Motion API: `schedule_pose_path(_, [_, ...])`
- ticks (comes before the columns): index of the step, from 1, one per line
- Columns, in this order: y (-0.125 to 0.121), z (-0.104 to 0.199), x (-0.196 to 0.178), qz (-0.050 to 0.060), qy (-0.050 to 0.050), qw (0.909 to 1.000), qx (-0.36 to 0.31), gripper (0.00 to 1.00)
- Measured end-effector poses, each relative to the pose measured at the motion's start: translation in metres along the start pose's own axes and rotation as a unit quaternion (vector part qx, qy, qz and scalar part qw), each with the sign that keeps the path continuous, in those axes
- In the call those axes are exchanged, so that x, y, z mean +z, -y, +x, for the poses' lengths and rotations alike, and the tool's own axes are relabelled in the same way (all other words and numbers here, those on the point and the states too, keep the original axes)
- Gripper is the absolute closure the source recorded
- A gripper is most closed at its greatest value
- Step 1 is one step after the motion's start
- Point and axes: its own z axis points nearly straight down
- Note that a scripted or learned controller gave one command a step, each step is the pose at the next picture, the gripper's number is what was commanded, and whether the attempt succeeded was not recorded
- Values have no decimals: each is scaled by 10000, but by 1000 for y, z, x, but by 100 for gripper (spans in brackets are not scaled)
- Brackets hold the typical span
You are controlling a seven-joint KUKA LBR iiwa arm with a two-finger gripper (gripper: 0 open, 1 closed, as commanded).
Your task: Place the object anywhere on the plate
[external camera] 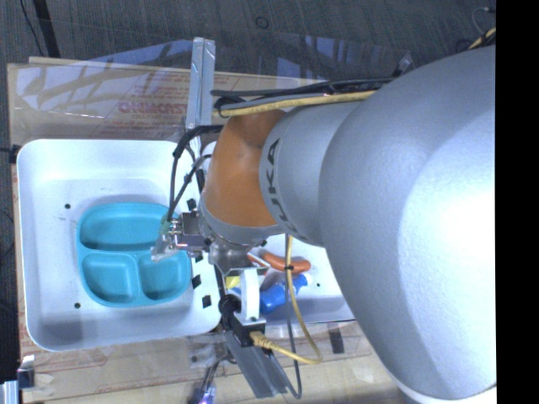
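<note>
The blue plate [126,255] lies in the left bin [42,225], its three sections bare, so the placing looks undone. The hand [168,244] hovers at the plate's right rim; whether it grips anything cannot be told. Orange and blue objects [282,280] lie in the right bin, under the arm [337,175]. Room is open leftward.

blue three-compartment plate [126,255] flat in left bin; object perhaps hidden.

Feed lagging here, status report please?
Gripper at the blue divided plastic plate's right rim, jaws unclear. Orange and blue objects in right white bin. Grey arm covering that bin.
</note>
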Motion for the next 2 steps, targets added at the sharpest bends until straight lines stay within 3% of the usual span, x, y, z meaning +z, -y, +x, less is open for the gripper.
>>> schedule_pose_path(2, [0, 0, 0, 0, 0, 10000, 0, 0])
